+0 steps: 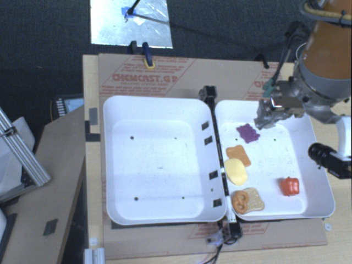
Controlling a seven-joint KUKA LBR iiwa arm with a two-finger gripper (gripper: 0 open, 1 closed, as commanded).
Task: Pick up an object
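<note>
The end effector [268, 116] is seen hanging over the upper part of the right bin [319, 164], just beside and above a small purple piece [248, 132]; nothing is seen gripped by it, and how widely it is set cannot be told from this slanted view. Since any object may be picked, the purple piece is judged the likeliest target, lying apart from the other things on the bin floor toward the divider. It appears to be a small toy food item with a lumpy outline, and it is judged light and fairly stiff, with little risk of damage; its bumpy sides should offer some purchase, so a pinch across its narrower width from straight above would be advised. Lower down near the divider, an orange piece [238, 154] and a pale yellow piece [236, 171] are touching, and a tan pretzel-like piece [247, 201] lies just below them; these crowded items would be harder to take singly. A red pepper-like piece [290, 186] sits well apart near the lower right and would probably be smooth and rounded, so slipping could be expected there. The left bin [110, 147] rests beside it on the tabletop [181, 73].
</note>
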